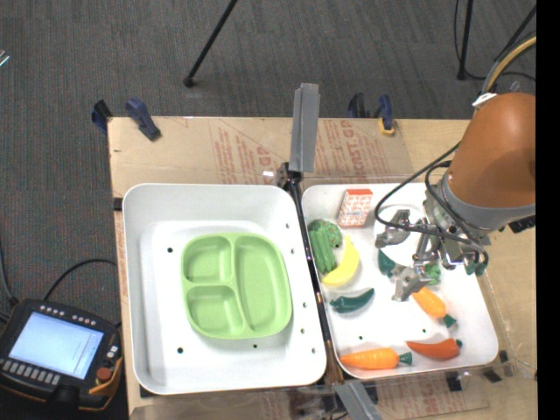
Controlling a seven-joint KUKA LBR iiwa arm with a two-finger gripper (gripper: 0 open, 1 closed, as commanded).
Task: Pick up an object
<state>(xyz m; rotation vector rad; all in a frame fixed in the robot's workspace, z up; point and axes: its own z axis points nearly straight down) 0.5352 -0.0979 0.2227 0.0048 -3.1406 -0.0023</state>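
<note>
Lying just below my gripper (pixel 409 280) in the right bin (pixel 483 309), the small carrot (pixel 430 304) runs its long axis from upper left down to its green tip at lower right. My fingers are spread with nothing between them. A dark green pepper (pixel 352 302) lies further left.

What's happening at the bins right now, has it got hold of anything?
The arm reaches in from the right and its gripper hangs low over the right bin, just above a small carrot. Nothing shows between its fingers, so no grasp can be confirmed. Around it lie toy foods: a banana, a dark green pepper, a larger carrot, a red-orange pepper and a small orange box. The left bin holds a green divided plate.
</note>
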